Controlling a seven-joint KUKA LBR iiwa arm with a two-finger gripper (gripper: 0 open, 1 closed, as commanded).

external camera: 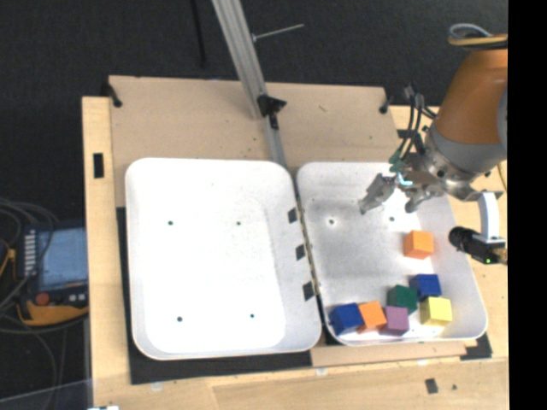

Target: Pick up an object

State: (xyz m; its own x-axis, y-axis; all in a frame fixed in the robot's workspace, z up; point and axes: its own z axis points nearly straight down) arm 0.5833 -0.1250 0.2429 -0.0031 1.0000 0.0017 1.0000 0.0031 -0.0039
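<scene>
My gripper (396,199) hangs over the far part of the right bin (342,246), its two fingers spread open with nothing between them. An orange cube (419,244) lies just below and to the right of it, apart from the fingers. Along the bin's near edge sit a blue cube (346,317), an orange cube (373,314), a purple cube (397,319), a green cube (402,297), a dark blue cube (426,284) and a yellow cube (437,309).
The left bin (214,254) stands beside the right one, joined by small black clips (301,250). A slanted metal pole (244,49) rises behind the bins. A black fitting (470,242) sits at the right bin's right rim.
</scene>
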